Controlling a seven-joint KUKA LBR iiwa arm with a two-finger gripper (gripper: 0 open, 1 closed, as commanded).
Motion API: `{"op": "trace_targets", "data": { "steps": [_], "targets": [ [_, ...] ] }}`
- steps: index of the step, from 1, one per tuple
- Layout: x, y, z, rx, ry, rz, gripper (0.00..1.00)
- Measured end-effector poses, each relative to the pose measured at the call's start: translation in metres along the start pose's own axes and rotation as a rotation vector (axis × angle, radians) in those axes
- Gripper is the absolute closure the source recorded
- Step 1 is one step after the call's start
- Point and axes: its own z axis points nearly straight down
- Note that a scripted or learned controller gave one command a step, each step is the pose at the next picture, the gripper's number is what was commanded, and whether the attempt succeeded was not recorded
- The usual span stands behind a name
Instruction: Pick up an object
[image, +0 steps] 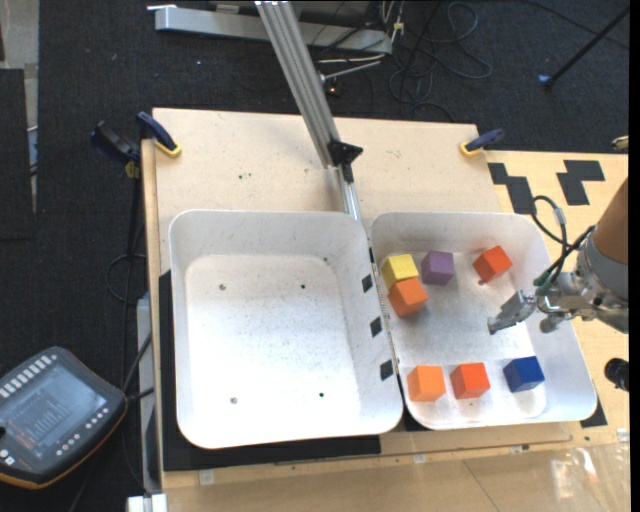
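End effector (512, 312) hovers between orange block (491, 264) and blue block (523, 374).

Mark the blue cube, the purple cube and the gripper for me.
blue cube (523, 373), camera view, on its top face.
purple cube (437, 266), camera view, on its top face.
gripper (503, 318), camera view, midway between its fingertips.
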Motion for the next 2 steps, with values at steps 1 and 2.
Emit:
{"op": "trace_targets", "data": {
  "steps": [1, 2],
  "targets": [
    [0.000, 0.001, -0.002, -0.004, -0.001, 0.001, 0.00],
    [0.003, 0.000, 0.041, 0.000, 0.000, 0.002, 0.00]
  ]
}}
